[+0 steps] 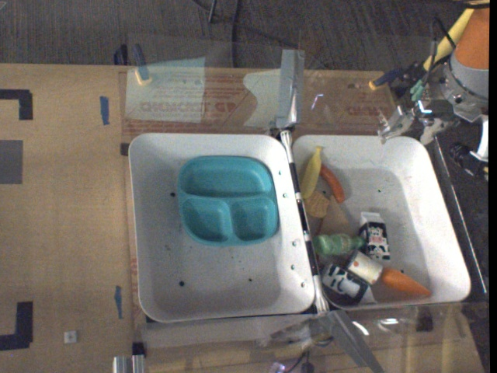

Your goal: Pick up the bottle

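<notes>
Your fingers (386,133) look spread apart with nothing between them. The gripper (405,130) hangs over the far right corner of the right bin (454,231), well apart from the bottle (338,244).

The bottle is green and lies on its side against the right bin's left wall, toward the near edge, with its cap end pointing right. A small printed carton (375,239) sits just beside that end, perhaps touching it. A can (363,268) and a dark item (344,280) crowd it from the near side, and a carrot (402,283) lies beyond them near the near right corner.

Expect trouble from that crowding. If you come down with the fingers across the bottle's length, I judge one may land on the carton or the can and pinch the wrong thing. The round body could also roll away under a closing finger. The wall on the left leaves little room for a finger there.

The far side of the bottle is freer. Bare floor lies between it and the banana (312,171) and red pepper (332,183) near the far left corner. The middle and right of this bin are bare too, so you have an open path across. The left bin (140,208) carries a teal tray (227,199), away from your route.
</notes>
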You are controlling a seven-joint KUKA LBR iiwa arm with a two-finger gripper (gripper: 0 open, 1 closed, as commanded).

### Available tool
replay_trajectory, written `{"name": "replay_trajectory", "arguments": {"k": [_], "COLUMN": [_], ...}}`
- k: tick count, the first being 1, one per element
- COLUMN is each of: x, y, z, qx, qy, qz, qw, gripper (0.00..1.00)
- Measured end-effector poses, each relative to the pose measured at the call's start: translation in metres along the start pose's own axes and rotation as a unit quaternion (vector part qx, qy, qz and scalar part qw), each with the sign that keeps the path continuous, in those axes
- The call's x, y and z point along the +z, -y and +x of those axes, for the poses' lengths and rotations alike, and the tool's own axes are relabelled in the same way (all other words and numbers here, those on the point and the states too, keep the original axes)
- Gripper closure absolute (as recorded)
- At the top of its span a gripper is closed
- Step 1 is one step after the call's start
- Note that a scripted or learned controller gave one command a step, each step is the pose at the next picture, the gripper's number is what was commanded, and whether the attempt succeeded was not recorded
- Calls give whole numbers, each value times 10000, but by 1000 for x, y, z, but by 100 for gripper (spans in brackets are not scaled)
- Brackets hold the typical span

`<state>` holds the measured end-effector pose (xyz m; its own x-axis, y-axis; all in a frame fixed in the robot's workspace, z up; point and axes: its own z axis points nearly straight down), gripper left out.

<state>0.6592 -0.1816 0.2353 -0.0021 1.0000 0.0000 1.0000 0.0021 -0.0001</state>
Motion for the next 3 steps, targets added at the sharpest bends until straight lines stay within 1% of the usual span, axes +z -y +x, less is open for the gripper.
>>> {"name": "replay_trajectory", "arguments": {"k": [1,2,3], "x": [84,100,51], "y": [101,173,178], "z": [1,40,122], "qx": [774,1722,1626], "qy": [0,-10,3], "qz": [2,24,-2], "qw": [9970,9851,9867], "gripper": [0,0,0]}}
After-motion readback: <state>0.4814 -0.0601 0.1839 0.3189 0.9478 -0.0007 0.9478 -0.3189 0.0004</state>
